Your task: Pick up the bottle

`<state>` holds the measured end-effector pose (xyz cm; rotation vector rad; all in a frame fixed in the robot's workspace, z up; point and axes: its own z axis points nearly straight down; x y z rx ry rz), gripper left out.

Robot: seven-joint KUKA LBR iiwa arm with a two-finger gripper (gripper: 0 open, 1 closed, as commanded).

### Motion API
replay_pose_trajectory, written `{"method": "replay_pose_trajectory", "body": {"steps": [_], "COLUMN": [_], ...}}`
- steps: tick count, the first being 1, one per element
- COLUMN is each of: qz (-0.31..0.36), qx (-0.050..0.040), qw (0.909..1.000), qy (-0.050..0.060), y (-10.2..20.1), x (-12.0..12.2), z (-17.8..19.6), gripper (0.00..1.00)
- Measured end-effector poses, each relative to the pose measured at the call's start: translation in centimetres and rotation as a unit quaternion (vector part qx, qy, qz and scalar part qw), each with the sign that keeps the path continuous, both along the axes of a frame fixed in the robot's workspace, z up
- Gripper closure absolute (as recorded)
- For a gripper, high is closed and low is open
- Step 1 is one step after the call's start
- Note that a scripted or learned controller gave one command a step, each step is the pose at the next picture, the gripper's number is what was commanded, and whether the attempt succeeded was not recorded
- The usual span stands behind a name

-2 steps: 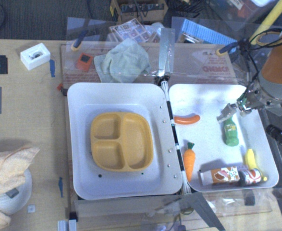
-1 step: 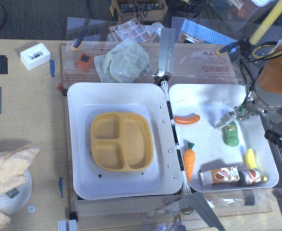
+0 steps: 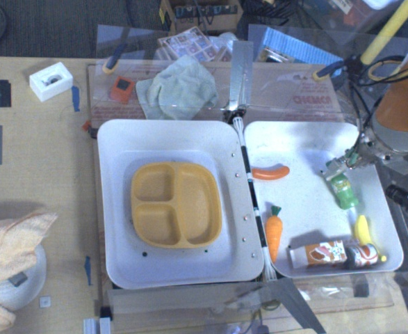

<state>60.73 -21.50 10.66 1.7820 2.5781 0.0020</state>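
Note:
A bottle (image 3: 336, 254) with an orange label and a dark cap end lies on its side along the front wall of the right bin (image 3: 301, 141). A small green bottle-like object (image 3: 343, 191) lies near that bin's right side. My gripper (image 3: 345, 162) hangs just above the far end of the green object, close to it or touching it. The grey arm with its orange band (image 3: 400, 106) comes in from the right. The gripper is well apart from the orange-labelled bottle.
The right bin also holds a sausage (image 3: 270, 172), a carrot (image 3: 274, 233) and a yellow banana-like piece (image 3: 362, 229). A yellow divided plate (image 3: 176, 204) sits in the left bin (image 3: 113, 186). A green cloth (image 3: 177, 87) lies behind the bins.

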Motion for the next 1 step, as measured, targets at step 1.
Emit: {"method": "replay_pose_trajectory", "body": {"steps": [1], "qz": [-0.044], "qx": [0.0008], "qw": [0.9990], "qy": [0.001], "y": [5.09], "x": [-1.13], "z": [9.90], "gripper": [1.00]}}
